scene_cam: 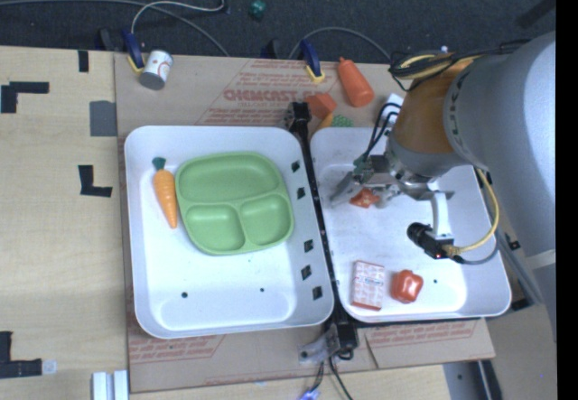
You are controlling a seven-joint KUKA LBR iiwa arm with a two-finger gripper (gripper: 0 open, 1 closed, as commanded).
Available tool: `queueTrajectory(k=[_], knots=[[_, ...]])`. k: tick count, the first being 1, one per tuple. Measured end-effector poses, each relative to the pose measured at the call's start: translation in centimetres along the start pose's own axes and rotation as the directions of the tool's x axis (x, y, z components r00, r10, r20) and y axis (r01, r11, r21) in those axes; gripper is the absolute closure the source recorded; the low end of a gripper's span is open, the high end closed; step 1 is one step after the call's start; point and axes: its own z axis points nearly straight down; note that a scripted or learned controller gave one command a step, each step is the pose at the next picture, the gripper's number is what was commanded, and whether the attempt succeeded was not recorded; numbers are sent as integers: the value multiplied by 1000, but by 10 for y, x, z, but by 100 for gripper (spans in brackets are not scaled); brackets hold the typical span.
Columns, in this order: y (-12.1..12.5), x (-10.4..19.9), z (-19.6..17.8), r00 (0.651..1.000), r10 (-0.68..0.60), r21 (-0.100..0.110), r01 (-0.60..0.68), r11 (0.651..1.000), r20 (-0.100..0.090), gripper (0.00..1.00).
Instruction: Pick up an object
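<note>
Two white bins (144, 299) sit on the bench. Over the right bin, the pincer (363, 188) is low, its fingers spread around a small red piece (362, 200). Nearby lie a pink box (368, 285) and a red pepper (407, 285).

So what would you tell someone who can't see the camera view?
A grey robot arm's gripper hovers over a small red object in the right white bin. The left white bin holds a green divided plate and toy carrot.
</note>
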Motion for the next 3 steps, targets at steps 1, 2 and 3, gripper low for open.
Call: queueTrajectory(k=[1,2,3], knots=[[30,-12,0,1000,-2,-1,2,1000,-1,0],[30,-11,-10,1000,-2,-2,2,1000,-1,100],[28,58,-98,1000,-2,2,2,1000,-2,100]])
